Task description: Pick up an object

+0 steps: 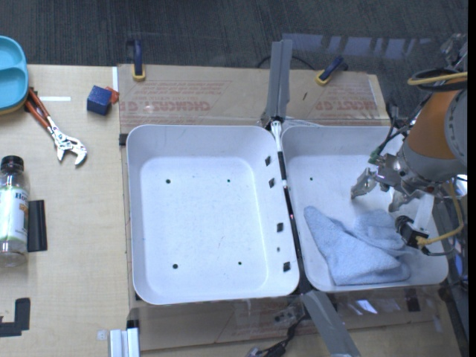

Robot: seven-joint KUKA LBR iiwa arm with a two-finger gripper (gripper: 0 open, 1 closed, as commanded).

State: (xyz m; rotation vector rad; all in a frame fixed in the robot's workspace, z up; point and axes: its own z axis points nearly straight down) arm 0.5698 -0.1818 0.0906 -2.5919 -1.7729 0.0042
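A crumpled light-blue cloth (353,245) lies in the right bin (327,155), toward its front. My gripper (379,190) hangs over the right bin's right half, just above and behind the cloth. Its fingers (363,185) are spread apart with nothing between them. The grey arm with its orange band (431,136) comes in from the right edge.
The left bin (201,143) sits beside the right one, with a grey divider post (280,80) between them at the back. On the bench to the left lie a wrench (59,141), a blue block (99,100), a bottle (11,210) and a blue dish (11,73).
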